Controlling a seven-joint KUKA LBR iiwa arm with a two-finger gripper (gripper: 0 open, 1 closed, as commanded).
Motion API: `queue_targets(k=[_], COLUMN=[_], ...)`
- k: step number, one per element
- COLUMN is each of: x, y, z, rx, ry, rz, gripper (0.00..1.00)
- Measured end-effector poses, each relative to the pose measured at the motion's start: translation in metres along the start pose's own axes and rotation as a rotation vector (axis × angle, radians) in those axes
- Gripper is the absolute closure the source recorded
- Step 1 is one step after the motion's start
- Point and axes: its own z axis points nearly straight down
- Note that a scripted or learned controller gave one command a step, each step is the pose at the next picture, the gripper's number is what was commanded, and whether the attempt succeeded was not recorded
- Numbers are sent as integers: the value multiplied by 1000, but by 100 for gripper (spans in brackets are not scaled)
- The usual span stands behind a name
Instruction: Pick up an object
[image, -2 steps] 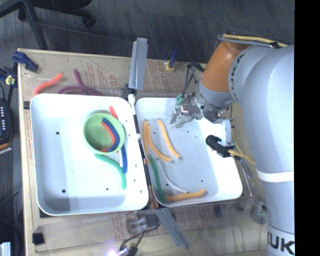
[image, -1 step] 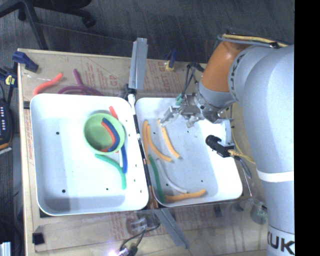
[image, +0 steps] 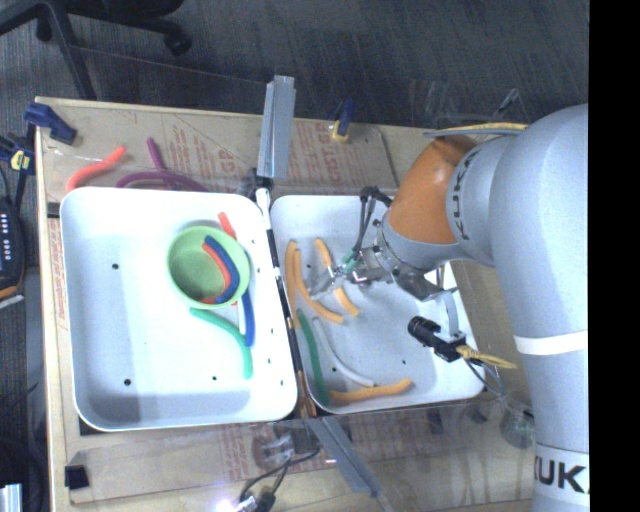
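So the arm (image: 500, 200) comes in over the right bin (image: 420, 215) and the gripper (image: 335, 283) is down low among the loose strips near that bin's left wall. Honestly I can't tell whether it's open or clamped on anything; it's small and the strips clutter that spot. An orange strip (image: 340, 303) lies right at the tip, so that's my guess for the target. Another orange strip (image: 291, 270) runs along the left wall, a green strip (image: 311, 352) sits below it, and a longer orange strip (image: 375, 392) curves along the front edge. They're flat and bendy, so going in low makes sense. The left bin (image: 100, 300) has a green bowl (image: 205, 265) near its right wall with red and blue strips draped over it.
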Motion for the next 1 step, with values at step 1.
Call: queue_targets(k=[1], x=[0], y=[0], z=[-10], rx=[1], ry=[0], rz=[-3], gripper=[100])
